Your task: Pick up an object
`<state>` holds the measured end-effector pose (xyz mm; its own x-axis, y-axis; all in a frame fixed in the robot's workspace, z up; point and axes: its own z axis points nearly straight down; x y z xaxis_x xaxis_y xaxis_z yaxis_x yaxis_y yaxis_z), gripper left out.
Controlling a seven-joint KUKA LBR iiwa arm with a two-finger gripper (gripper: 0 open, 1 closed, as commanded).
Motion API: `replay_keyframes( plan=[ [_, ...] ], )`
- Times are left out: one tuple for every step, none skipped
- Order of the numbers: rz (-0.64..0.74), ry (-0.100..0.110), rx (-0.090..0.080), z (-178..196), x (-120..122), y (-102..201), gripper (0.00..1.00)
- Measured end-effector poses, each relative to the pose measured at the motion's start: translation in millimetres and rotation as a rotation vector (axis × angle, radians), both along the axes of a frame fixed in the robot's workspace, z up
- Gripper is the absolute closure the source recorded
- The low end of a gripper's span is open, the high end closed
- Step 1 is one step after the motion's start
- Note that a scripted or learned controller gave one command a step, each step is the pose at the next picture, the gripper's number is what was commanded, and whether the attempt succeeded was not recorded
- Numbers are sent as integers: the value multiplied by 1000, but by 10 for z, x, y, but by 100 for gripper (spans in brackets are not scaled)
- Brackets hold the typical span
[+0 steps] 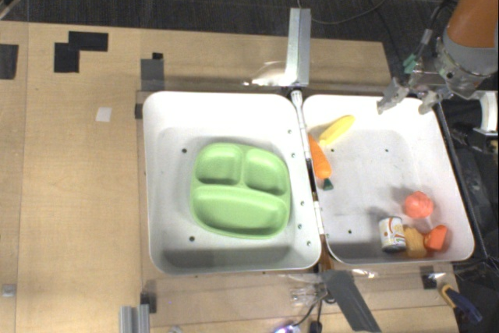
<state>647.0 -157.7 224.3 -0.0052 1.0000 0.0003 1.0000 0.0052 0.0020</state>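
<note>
Two shallow white bins were seen side by side on the wooden bench, the left bin and the right bin, meeting along a shared central edge.

The left bin was occupied by a green divided plate with three compartments, lying flat near the bin's middle.

Several small objects were noted in the right bin. A yellow banana was lying tilted near the upper left corner. Just below it, along the left wall, an orange carrot with a dark green tip was seen, its upper end close to the banana; whether the two were touching could not be told. In the lower right corner a cluster was recorded: a pinkish-red round fruit, a small white can with a printed label, a tan object just beside the can, and a small orange object against the tan one.

The arm was seen at the upper right, with its orange band above the grey wrist. The gripper was positioned over the upper right edge of the right bin, well apart from the banana and from the corner cluster. Its two fingers were observed spread apart, with nothing between them. No object was lifted; all were resting on the bin floor.
</note>
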Motion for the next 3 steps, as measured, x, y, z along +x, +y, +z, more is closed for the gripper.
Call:
replay_keyframes(
  plan=[
    [-126,2,2,-1052,160,713,0],
    [-20,-9,1,-1364,-138,725,0],
    [-19,-13,5,-1264,-114,747,100]
  ],
)
